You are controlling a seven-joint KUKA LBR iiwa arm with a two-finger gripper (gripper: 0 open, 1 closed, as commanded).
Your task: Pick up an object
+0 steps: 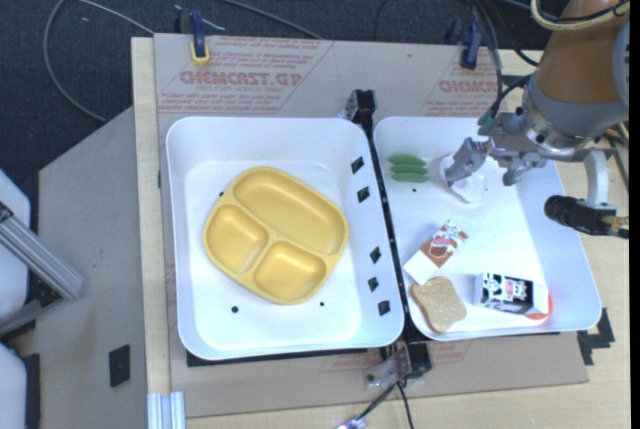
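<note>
The green object (407,167), at 9 o'clock of the gripper (468,169), wants a centred descent; whether the fingers are apart I cannot tell.

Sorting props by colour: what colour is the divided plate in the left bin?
Yellow; the divided plate shows plainly in the camera view.

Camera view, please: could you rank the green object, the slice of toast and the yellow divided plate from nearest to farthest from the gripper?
From the gripper, in the right bin:
1. Green object, just to its left in the same bin.
2. Slice of toast, at that bin's near edge.
3. Yellow divided plate, across the divider in the left bin.
</note>
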